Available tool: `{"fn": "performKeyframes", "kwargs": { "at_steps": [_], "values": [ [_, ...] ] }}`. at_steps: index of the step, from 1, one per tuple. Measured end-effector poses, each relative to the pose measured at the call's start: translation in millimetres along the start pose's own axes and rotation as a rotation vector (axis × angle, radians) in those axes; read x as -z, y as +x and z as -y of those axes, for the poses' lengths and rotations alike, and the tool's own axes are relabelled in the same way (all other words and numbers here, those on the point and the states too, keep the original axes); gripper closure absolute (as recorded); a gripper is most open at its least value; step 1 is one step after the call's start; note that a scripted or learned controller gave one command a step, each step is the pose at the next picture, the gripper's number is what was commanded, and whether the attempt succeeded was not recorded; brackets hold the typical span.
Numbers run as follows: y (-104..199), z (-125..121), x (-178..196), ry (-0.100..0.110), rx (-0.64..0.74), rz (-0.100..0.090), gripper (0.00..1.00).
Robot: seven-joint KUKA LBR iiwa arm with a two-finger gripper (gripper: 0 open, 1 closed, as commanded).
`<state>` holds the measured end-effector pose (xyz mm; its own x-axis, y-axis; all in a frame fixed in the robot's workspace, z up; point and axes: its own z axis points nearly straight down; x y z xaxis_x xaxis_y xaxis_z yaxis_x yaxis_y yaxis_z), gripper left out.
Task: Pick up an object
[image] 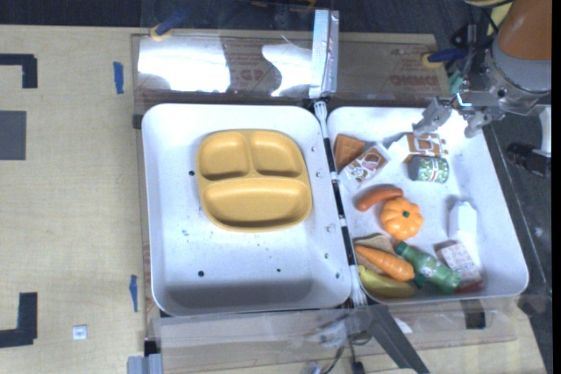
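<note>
Camera view: my pincer (452, 116) hangs over the far side of the right bin (507, 215), fingers spread apart, gripping nothing.
Just below my fingers sits a small can (427, 163); nearer the front lie a sausage (378, 196), pumpkin (401, 218), carrot (385, 260) and green bottle (428, 267).

The two bins (166, 188) are showing plain white, the left one speckled with small dark dots. A mustard-yellow tray (254, 178) is lying in it. In the right bin a pumpkin (401, 219) is glowing orange with a green stem, a carrot (382, 260) is showing orange, a sausage (377, 196) is looking red-orange, a bottle (428, 267) is showing green, a banana (386, 282) yellow, and a can (427, 167) is bearing a green and white label. The tabletop (70, 188) is showing pale tan with black and blue marks. The arm (524, 39) is showing grey with an orange band
</note>
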<state>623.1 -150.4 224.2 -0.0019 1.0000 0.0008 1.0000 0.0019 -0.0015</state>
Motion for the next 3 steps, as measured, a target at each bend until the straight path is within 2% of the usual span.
{"fn": "performKeyframes", "kwargs": {
  "at_steps": [1, 2, 3],
  "values": [
    [-23, -23, -110, -0.031, 0.147, 0.012, 0.00],
    [-22, 15, -116, -0.054, 0.093, 0.019, 0.00],
    [-32, -2, -117, -0.042, 0.007, 0.011, 0.00]
  ]
}}
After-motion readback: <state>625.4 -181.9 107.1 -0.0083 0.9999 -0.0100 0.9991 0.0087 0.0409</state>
